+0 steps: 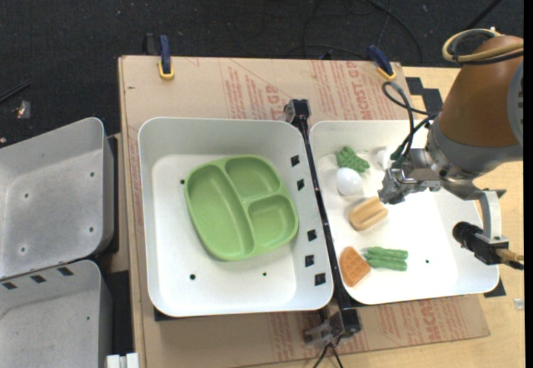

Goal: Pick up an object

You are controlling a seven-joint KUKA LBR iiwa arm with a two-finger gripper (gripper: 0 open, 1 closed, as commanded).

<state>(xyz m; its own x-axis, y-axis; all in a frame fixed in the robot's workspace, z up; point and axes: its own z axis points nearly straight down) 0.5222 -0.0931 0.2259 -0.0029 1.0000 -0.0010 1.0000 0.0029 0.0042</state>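
Observation:
The right bin (441,271) holds several toy foods: a white egg (349,181), a tan bread roll (367,214), a green leafy piece (351,160), a green bean bunch (386,258) and an orange waffle-like piece (355,266). My gripper (393,193) hangs low over the right bin, just right of the bread roll and the egg. Nothing shows between its fingertips.
A green divided plate (241,206) lies in the left bin (166,275). A black divider (315,216) runs between the bins. White trays (50,191) sit off the bench at the left. Clamps hold the cardboard bench top at the back.

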